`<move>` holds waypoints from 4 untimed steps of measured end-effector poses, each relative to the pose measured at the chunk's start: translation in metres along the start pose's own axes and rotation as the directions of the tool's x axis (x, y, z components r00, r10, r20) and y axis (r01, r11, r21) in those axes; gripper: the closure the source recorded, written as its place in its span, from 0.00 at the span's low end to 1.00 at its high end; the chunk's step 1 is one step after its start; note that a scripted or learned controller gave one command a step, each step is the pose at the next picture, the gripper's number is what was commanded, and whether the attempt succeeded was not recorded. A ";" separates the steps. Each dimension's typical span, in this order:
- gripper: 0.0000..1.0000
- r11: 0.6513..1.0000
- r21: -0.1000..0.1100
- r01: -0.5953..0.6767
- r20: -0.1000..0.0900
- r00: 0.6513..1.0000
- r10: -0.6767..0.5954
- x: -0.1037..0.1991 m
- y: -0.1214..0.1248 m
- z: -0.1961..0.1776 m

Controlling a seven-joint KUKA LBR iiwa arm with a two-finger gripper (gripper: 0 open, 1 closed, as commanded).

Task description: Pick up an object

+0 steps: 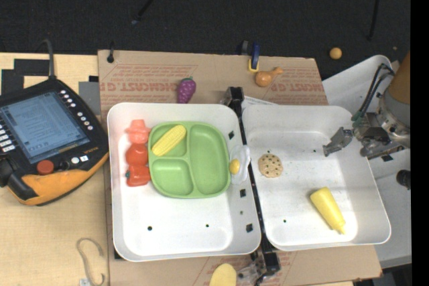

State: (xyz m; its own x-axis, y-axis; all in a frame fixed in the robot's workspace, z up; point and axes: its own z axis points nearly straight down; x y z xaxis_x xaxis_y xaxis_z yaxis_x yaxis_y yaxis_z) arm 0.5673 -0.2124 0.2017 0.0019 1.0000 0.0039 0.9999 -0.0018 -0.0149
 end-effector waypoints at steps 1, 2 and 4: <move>0.00 1.000 -0.015 0.002 0.004 1.000 -0.002 0.000 0.003 -0.008; 0.00 1.000 -0.008 0.004 0.001 1.000 -0.004 0.004 -0.002 0.055; 1.00 1.000 -0.012 0.002 0.002 1.000 -0.002 0.005 -0.001 0.095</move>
State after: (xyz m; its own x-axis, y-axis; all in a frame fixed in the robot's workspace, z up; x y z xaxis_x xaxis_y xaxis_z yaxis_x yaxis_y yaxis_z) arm 0.5650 -0.2067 0.1065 0.0000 1.0000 0.0023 1.0000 0.0000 -0.0031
